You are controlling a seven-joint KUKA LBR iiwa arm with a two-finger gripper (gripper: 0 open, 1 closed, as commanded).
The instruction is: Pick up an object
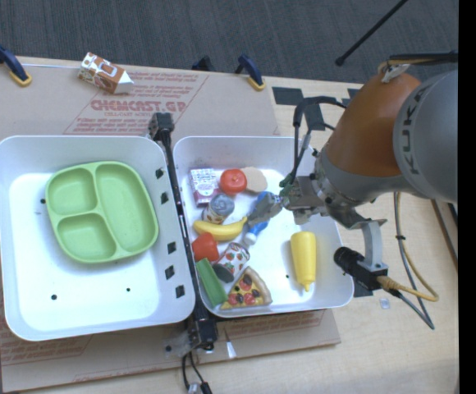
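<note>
Camera view: gripper low over right bin w/ toy food, beside banana. Can't tell its grip state. Green plate in left bin.

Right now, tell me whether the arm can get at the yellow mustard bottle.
Probably yes: the yellow mustard bottle lies alone in the right bin, nothing on top, just below the gripper.

Both bins are seen as smooth white plastic with a faint sheen. The green tray is seen as matt, smooth plastic. The mustard bottle, banana and tomato are noted as glossy plastic. Printed brown cardboard is noted under the bins. The arm's orange band is seen as smooth and satin; its grey shell looks matt.
</note>
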